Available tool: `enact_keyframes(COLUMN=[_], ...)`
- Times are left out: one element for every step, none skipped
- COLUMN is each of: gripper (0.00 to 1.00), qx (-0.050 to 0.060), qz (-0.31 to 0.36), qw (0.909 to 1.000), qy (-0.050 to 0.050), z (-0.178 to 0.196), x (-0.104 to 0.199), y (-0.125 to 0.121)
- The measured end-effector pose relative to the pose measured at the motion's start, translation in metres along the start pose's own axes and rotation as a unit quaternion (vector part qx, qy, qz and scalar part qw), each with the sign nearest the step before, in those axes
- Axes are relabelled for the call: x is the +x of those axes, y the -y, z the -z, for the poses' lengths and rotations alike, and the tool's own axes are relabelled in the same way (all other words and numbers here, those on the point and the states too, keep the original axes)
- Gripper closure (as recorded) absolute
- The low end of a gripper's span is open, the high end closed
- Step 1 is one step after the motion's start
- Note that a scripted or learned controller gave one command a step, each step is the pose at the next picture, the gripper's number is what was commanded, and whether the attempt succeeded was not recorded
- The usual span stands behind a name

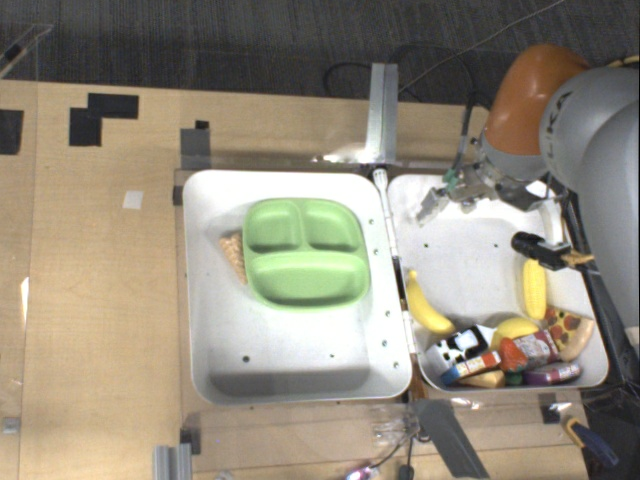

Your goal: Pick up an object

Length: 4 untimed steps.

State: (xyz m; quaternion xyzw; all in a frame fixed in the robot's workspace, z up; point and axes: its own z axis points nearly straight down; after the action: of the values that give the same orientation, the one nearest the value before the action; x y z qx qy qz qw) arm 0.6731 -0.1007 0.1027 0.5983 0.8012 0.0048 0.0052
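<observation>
The claw (437, 201), a small cluster of dull grey metal, hung over the right bin (470, 258) at about 11 o'clock on that bin's face, near its far rim. At this size it could not be told whether it was open or closed, or whether it gripped anything. Behind it, toward 2 o'clock, rose the arm (590, 118), a smooth, rounded grey casing with a glossy orange band.

The white plastic floor beneath the claw was bare and matte. The things to pick lay well apart from the claw, across the bin. A curved banana (427, 306) lay against the near-left wall at about 7 o'clock. A straighter banana (535, 288) lay at 4 o'clock. From 5 to 6 o'clock a heap was crowded into the near corner:
- a rounded yellow lemon shape (515, 328)
- a wedge like a pizza slice (570, 330)
- a shiny red packet (525, 350)
- a small black-and-white box (460, 345)
- a blue piece (463, 370)
- a purple piece (552, 375)

These pieces touched or overlapped.

At 9 o'clock from the claw sat the left bin (270, 363), shallow, with rounded corners. It held a smooth green plate (305, 251), a rounded rectangle moulded into three compartments. A tan, grainy-textured piece (233, 256) stuck out from under the plate's left edge. Both bins rested on the pale wood-toned bench (90, 268).
</observation>
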Motion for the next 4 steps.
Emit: enact_keyframes(gripper=[0.0, 0.0, 0.0, 1.0], qx=[0.004, 0.0, 0.009, -0.001], qz=[0.076, 0.135, 0.104, 0.106], qw=[0.9971, 0.9908, 0.9946, 0.9944], qy=[-0.001, 0.001, -0.002, 0.002], z=[0.007, -0.011, -0.013, 0.001], x=[0.024, 0.012, 0.007, 0.007], y=[0.094, 0.051, 0.004, -0.001])
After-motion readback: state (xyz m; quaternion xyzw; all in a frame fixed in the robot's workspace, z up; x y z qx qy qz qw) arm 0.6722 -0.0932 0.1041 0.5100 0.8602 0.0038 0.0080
